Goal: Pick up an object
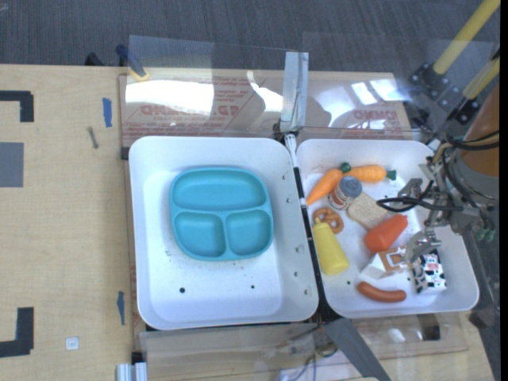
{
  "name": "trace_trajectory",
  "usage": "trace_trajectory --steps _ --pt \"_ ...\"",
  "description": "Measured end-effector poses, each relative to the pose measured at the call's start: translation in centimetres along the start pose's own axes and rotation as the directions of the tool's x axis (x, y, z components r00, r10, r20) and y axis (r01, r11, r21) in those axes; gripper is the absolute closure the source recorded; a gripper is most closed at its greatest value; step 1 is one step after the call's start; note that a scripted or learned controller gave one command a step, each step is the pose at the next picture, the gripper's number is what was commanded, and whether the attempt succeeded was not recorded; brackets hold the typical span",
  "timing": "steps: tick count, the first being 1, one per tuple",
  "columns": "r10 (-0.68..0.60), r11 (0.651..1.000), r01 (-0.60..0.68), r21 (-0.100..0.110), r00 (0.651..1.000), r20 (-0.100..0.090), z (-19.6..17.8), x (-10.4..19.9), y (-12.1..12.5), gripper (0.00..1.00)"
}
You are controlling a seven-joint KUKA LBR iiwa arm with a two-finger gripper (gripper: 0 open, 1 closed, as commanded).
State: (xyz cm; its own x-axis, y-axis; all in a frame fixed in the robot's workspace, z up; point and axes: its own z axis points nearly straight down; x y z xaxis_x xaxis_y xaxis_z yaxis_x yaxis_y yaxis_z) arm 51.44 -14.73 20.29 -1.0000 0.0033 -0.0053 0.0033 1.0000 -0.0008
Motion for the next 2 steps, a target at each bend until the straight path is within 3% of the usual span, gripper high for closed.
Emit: trace_trajectory --steps 1,2 --pt "-0.030 1.000 0.029 0.007 0.999 0.023 9.0 -1.8 -1.1 0.00" --pt "-0.003 1.000 0.003 0.014 1.000 0.031 9.3 -4.0 -0.1 0.00"
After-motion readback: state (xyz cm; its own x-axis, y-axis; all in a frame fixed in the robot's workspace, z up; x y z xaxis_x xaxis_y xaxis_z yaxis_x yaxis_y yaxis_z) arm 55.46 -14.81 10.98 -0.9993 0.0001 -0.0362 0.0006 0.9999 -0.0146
